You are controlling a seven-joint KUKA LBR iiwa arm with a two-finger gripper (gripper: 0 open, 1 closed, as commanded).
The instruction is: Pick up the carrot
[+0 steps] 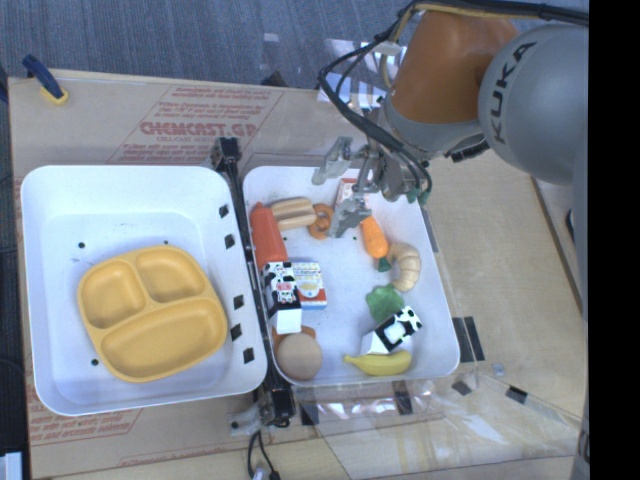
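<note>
Two white bins sit side by side on the worktop (500, 258). Left bin (60, 198) holds a yellow divided tray (150, 313). Right bin (440, 313) holds the carrot (374, 237), lying in its upper middle, tilted, leaf end toward a croissant (406, 266). Hand (352, 203) hangs over the bin's upper part, fingers spread apart, gripping nothing. Carrot lies just beside the hand, at its lower right, top end near one fingertip. Hot dog bun (293, 211) lies to the left of the hand.
</note>
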